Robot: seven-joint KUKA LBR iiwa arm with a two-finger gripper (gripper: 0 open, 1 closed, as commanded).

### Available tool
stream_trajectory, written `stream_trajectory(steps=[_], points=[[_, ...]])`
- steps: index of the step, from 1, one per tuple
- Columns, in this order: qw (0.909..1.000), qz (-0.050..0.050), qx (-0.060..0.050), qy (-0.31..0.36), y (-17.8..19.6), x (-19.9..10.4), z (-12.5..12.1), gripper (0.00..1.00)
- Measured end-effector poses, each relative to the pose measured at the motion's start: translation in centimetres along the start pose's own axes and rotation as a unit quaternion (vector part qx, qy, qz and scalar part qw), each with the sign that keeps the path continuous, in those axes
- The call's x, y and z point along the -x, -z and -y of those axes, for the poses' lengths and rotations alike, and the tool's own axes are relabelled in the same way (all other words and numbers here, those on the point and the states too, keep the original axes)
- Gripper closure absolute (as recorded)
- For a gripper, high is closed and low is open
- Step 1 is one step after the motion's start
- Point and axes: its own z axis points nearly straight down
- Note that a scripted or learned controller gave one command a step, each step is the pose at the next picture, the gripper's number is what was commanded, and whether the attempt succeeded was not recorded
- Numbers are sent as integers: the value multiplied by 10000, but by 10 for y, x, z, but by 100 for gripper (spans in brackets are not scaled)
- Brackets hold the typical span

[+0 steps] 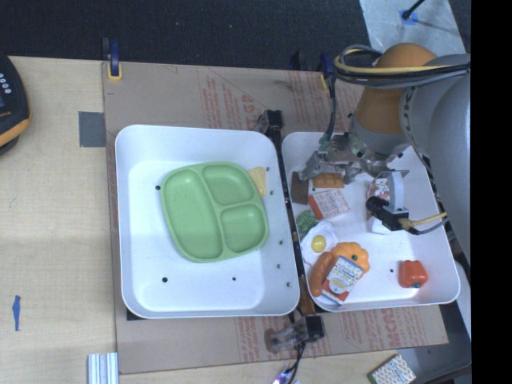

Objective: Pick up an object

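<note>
My gripper [330, 169] hangs low over the far left part of the right bin [436, 294]. Directly under it lies a small brown item [327, 182], and a red-orange packet [329, 203] sits just in front of that. Nearer the front of this bin are a green piece [306, 221], a toy fried egg [318, 240], an orange pouch with a label [344, 272] and a red pepper [413, 274]. A white and red item [382, 189] lies to the gripper's right. Whether anything is gripped is hidden by the wrist.
The left bin [136, 286] holds a green divided plate [214, 209] with a small yellow piece [258, 180] at its far right edge. The arm [400, 94] covers the right bin's far right corner. A dark device [10, 102] sits at the bench's left edge.
</note>
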Motion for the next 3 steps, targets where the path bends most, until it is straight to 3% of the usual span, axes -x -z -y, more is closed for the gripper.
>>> stream_trajectory(steps=[1,2,3], points=[[10000,-18,-4,-6,-1,21,-16,0],[10000,-29,-79,-11,-3,15,107,0],[10000,-14,-21,-3,-2,0,45,0]])
